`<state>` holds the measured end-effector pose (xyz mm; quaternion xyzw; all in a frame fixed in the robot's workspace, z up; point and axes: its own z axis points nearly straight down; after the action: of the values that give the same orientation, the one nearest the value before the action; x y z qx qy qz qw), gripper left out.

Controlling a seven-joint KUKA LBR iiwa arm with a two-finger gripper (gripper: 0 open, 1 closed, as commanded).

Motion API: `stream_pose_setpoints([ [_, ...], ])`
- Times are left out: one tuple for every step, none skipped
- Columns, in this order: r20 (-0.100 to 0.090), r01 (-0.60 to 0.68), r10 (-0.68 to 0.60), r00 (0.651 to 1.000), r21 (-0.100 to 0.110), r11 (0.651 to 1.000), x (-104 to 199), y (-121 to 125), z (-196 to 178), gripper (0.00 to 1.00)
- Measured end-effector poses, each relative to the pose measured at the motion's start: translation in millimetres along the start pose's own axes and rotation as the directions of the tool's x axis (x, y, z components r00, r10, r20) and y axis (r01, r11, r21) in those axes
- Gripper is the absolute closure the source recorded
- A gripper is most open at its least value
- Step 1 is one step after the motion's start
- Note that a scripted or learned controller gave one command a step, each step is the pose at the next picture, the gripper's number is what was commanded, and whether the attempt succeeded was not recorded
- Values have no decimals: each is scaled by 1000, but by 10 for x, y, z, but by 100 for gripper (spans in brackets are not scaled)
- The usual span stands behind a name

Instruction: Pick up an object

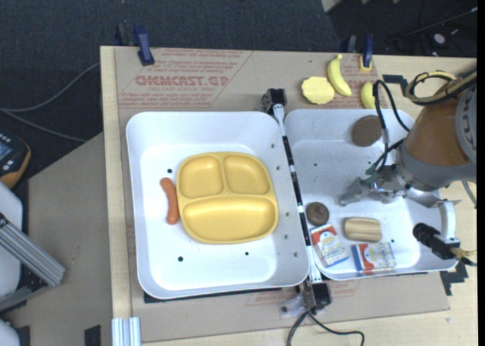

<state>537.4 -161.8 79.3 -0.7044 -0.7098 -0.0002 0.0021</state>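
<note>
Yellow divided plate (226, 197), orange sausage (171, 201), white bins (144, 140).

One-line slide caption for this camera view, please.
KUKA arm's gripper low in the right bin above a bread roll; yellow divided plate in left bin.

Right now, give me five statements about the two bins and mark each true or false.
1. The yellow divided plate lies in the left bin. True.
2. The hot dog lies inside a plate compartment. False: it lies beside the plate's left edge.
3. The bread roll lies in the right bin. True.
4. The banana lies in the right bin. False: it lies on the bench behind it.
5. The tool is over the left bin. False: over the right.
</note>
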Motion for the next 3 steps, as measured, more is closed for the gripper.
stream_pose_setpoints([
  [4, 0, 0, 1000, -11, 1000, 274, 956, -65, 0],
  [6, -9, 9, 1000, -7, 1000, -137, 1036, -61, 0],
  [2, -9, 9, 1000, -5, 1000, -622, 1112, -270, 0],
])
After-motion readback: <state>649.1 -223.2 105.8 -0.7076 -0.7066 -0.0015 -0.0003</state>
